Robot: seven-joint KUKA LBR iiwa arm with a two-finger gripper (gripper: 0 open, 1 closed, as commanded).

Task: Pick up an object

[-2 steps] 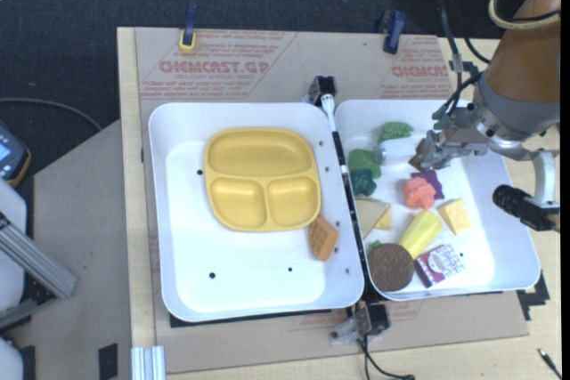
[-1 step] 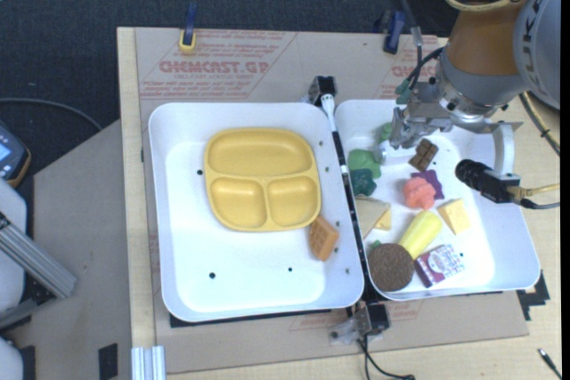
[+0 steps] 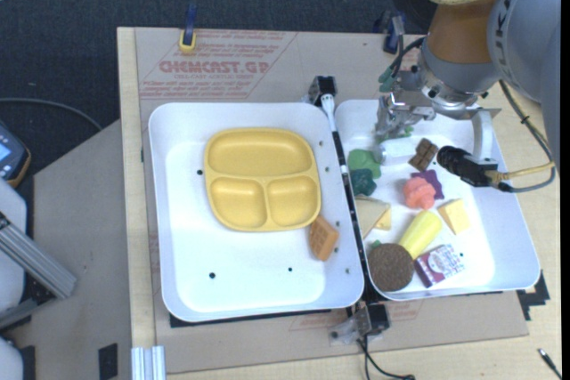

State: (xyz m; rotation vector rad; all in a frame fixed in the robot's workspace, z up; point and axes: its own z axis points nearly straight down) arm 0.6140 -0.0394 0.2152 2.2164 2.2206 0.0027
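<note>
Green toy (image 3: pixel 362 171) just below hand (image 3: pixel 389 133) | brown block (image 3: pixel 422 155) beside | grip unreadable

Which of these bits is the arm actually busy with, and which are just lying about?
Job in hand:
claw
green toy
pink toy
yellow cylinder
brown disc

Lying about:
yellow tray
blue clamp

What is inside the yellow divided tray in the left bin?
The yellow divided tray shows three bare compartments with nothing in them. A small brown waffle-like piece lies just outside its lower right corner on the left bin. The bin floor under the tray is covered.
</note>
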